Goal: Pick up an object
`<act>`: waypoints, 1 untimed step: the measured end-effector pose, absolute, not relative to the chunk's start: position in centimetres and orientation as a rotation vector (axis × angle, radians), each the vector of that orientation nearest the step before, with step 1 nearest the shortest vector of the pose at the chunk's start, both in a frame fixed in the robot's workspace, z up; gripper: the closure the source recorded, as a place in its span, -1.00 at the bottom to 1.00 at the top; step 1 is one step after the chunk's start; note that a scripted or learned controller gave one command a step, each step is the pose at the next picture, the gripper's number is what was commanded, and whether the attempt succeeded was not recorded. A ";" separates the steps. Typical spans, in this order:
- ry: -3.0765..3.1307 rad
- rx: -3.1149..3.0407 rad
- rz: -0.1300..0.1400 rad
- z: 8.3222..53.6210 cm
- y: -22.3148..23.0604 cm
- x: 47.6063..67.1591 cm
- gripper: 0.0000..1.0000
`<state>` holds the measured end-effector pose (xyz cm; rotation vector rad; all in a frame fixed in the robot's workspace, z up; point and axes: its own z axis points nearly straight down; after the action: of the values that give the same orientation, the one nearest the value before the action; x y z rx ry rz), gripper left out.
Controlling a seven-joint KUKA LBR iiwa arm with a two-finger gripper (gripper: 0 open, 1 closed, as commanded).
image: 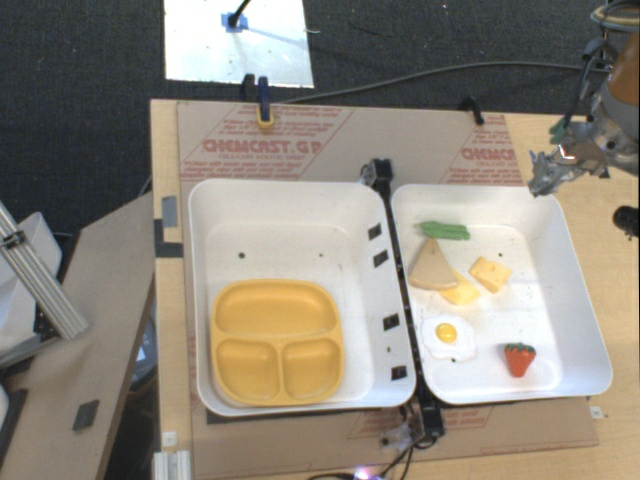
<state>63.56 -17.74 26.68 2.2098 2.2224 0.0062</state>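
Hovering beyond the right bin's (560, 230) far corner, our gripper (550, 173) carries nothing and we cannot tell how it is set, so the strawberry (519, 358), fried egg (446, 335) and cheese (490, 273) wait unpicked.

- The single camera sat fixed above the bench (330, 133), looking down on it at a slant rather than straight down.
- It stood far enough back to take in both white bins whole: the left bin (215, 213) and the right bin (575, 268) lay side by side across the middle of the frame.
- The bench's far edge ran across the upper part of the frame, with dark floor (80, 68) beyond it; the near edge fell at the bottom.
- The bench's left edge showed, with a lower side table (100, 308) past it.
- The arm (600, 118) entered at the upper right, over the bench's far right corner.
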 end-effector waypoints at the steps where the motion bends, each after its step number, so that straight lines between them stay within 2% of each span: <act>1: 2.230 2.212 0.002 26.4 -13.4 62.6 1.00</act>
<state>62.58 -13.44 26.38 2.2118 2.2304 0.0021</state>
